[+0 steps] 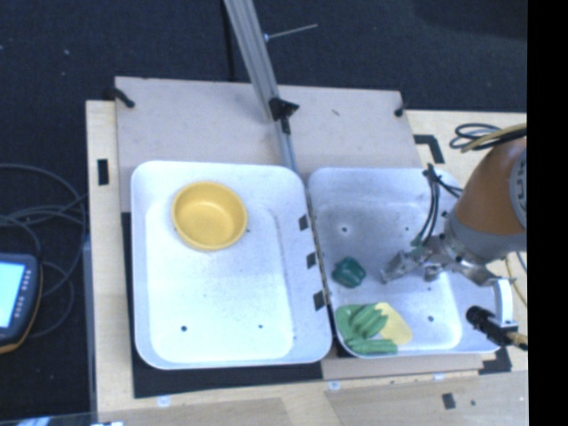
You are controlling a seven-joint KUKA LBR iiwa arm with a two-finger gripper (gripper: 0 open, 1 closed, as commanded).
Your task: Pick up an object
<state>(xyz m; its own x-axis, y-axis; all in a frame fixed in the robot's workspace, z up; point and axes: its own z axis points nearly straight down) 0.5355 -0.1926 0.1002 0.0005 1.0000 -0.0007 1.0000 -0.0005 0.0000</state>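
A yellow bowl (209, 216) sits upright in the far left part of the left bin (160, 327). In the right bin (373, 189) a small dark green object (348, 272) lies near the left wall. A green and yellow object (373, 324) lies at the near edge of the same bin. My gripper (399, 269) hangs over the right bin's middle, a short way right of the dark green object. Nothing shows between its fingers.
A metal pole (257, 56) slants up from between the bins at the back. The arm's orange band (495, 193) stands over the right bin's right side. Cables (479, 136) lie on the bench at the far right. A handheld screen (13, 295) rests at the left edge.
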